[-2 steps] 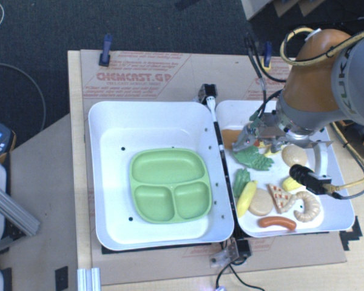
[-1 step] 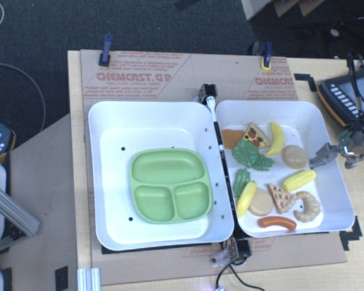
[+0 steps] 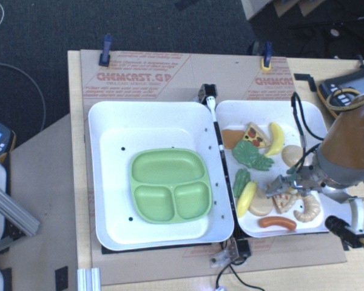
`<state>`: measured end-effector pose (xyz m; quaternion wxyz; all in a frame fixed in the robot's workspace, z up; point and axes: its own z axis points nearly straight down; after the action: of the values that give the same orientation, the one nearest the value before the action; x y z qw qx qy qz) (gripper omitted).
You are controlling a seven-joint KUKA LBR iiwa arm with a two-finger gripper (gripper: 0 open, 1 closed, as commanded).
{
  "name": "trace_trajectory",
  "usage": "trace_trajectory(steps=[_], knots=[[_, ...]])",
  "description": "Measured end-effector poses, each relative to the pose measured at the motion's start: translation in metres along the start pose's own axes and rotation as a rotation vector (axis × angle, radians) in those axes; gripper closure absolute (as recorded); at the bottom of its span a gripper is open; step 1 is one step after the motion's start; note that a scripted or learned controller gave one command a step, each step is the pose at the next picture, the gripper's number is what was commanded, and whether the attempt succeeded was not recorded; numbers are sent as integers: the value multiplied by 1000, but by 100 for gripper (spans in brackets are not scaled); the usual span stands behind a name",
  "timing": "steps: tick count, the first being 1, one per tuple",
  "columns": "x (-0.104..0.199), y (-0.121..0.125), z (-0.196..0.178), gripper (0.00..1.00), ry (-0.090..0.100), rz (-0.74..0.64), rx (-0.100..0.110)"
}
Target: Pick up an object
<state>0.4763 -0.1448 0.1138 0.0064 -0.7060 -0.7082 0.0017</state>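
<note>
Grey two-finger gripper (image 3: 283, 187) hangs low in the right white bin (image 3: 230, 111) among toy foods, above a pizza-slice toy (image 3: 283, 201); jaw state cannot be told. Good practice: centre on one item, clear of the shrimp toy (image 3: 309, 209).

Robotics lab, clamped board bench (image 3: 139, 74), white bins (image 3: 103, 162), loose cables (image 3: 24, 90), dark carpet (image 3: 48, 17)

green tray (image 3: 168, 184) in left bin (image 3: 103, 162), toy food in right bin (image 3: 230, 111), gripper (image 3: 283, 187) low over it
</note>
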Motion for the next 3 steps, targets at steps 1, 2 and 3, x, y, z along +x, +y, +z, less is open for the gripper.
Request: trace_trajectory(steps=[1,2,3], knots=[[-7,77,28,0,-8,0,-16],[12,148,27,0,-9,-2,-18],[-87,125,-136,0,-20,11,-30]])
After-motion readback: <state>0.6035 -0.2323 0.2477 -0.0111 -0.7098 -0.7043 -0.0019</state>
